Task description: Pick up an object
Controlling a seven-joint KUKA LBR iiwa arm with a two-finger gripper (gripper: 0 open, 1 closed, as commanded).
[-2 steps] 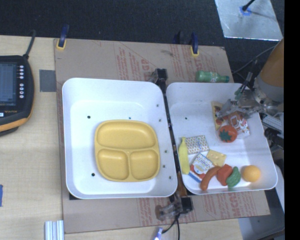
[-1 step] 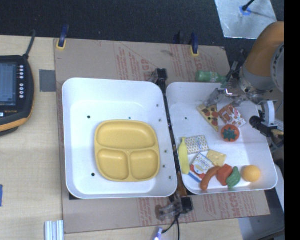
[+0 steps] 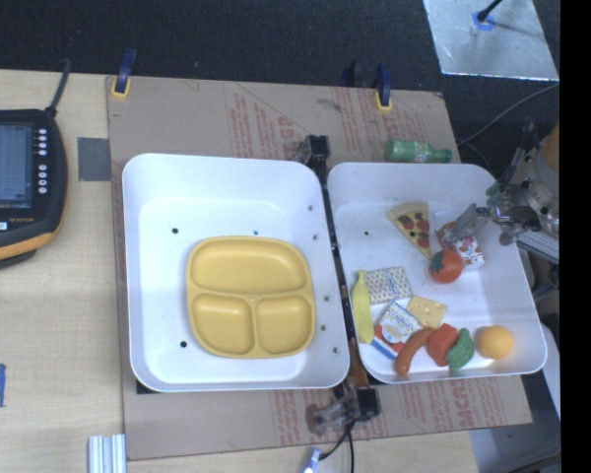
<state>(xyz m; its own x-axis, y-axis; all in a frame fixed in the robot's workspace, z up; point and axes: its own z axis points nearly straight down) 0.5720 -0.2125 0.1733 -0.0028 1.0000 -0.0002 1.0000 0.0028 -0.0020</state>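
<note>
My gripper (image 3: 460,231) reaches in from the right, low over the upper right part of the right bin (image 3: 374,187). Its tip sits just above a red tomato (image 3: 446,267) and beside a small red-and-white packet (image 3: 470,255). A pizza slice (image 3: 413,224) lies just left of the tip. Further down the bin lie a yellow banana (image 3: 361,306), a patterned cracker (image 3: 387,284), a cheese wedge (image 3: 426,310), a sausage (image 3: 415,352), a red pepper (image 3: 441,343), a green vegetable (image 3: 460,352) and an orange (image 3: 493,342).
The left bin (image 3: 158,205) holds a yellow divided plate (image 3: 249,296). A green bottle (image 3: 418,152) lies on the cardboard behind the right bin. A teach pendant (image 3: 18,185) rests at the far left of the bench.
</note>
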